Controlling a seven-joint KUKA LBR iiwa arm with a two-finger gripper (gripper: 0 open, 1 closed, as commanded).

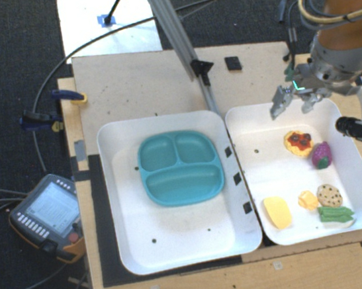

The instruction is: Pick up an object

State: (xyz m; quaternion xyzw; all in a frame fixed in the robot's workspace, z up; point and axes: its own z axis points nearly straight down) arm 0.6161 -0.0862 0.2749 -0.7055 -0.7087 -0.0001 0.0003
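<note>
Two white bins are sitting side by side. Left bin point(131, 241) is carrying a teal divided plate point(181, 167). Right bin point(259, 129) is holding a yellow piece point(277, 212) at 7 o'clock, an orange bit point(307, 199), cookie point(328, 195) and green pod point(336, 215) at 5, a small pizza point(299, 142) and purple fruit point(321, 154) at 2. Gripper point(293, 99) is hovering at 12, fingers spread, gripping nothing.

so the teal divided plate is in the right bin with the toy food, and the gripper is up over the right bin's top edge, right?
Not quite. The camera view shows the teal divided plate alone in the left bin; the toy food lies in the right bin. The gripper is indeed over the right bin's top edge.
</note>
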